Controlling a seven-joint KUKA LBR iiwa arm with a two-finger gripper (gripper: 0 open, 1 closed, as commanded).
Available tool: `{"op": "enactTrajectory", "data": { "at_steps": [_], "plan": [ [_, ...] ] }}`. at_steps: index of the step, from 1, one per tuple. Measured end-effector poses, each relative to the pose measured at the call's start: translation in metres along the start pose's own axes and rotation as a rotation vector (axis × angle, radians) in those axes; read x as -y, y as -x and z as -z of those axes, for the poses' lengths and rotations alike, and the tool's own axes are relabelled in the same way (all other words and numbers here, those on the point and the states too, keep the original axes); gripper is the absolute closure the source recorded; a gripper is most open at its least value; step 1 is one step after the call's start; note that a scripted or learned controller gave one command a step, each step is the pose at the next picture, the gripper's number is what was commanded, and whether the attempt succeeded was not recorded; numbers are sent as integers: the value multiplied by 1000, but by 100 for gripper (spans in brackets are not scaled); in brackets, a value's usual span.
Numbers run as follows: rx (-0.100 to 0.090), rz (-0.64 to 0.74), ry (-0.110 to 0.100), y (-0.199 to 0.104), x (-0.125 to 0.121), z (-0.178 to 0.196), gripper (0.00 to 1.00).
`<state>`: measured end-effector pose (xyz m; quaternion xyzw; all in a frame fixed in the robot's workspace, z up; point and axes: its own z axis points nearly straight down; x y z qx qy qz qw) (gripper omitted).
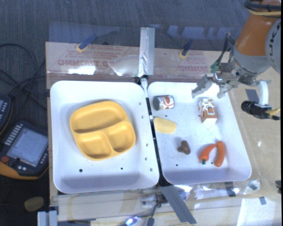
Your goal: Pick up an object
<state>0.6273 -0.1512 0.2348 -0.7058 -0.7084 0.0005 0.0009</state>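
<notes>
My gripper (211, 89) hangs over the back of the right bin (240, 145), its two fingers spread apart and open with nothing between them. Just below it lies a small white and brown carton (207, 111). A small can (163, 102) lies on its side near the bin's left wall. In front of the can rests a pale yellow wedge (165, 125). A small brown lump (184, 148) sits near the middle. Two orange-red sausage-like pieces (213, 154) lie at the front right.
The left bin (61, 126) holds a yellow divided tray (102, 129). A metal divider post (146, 51) stands behind the seam between the bins. Handheld controllers and cables (19, 147) lie off the bench at the left.
</notes>
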Motion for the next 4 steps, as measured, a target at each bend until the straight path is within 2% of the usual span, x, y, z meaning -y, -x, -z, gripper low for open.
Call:
{"op": "enactTrajectory", "data": {
  "at_steps": [1, 2, 3, 4],
  "plan": [
    [6, -85, 6, 39, -12, -104, 0],
    [1, -132, 4, 53, -18, -140, 0],
    [4, -130, 3, 54, -18, -130, 100],
    [1, -129, 1, -6, 7, -4, 100]
  ]
}}
